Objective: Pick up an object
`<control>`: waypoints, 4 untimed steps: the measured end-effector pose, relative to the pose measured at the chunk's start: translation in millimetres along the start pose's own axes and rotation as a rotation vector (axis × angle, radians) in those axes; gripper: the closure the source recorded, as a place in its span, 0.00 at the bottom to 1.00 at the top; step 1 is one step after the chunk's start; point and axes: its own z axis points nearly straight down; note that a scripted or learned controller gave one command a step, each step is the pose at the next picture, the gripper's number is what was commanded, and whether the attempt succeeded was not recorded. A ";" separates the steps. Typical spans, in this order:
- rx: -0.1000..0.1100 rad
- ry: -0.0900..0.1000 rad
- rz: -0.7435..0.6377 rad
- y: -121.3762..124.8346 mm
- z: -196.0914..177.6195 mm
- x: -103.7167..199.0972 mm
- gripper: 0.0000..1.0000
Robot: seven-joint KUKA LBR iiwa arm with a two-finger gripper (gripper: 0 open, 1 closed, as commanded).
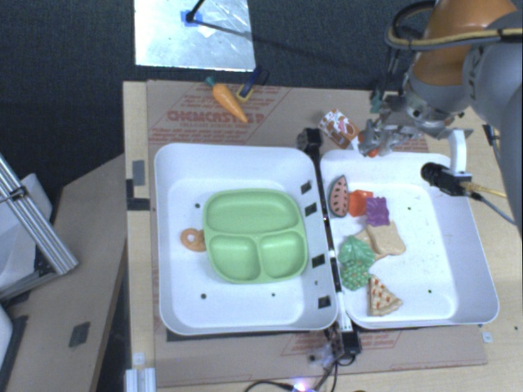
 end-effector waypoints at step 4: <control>-0.001 -0.001 0.002 4.0 -1.3 5.3 1.00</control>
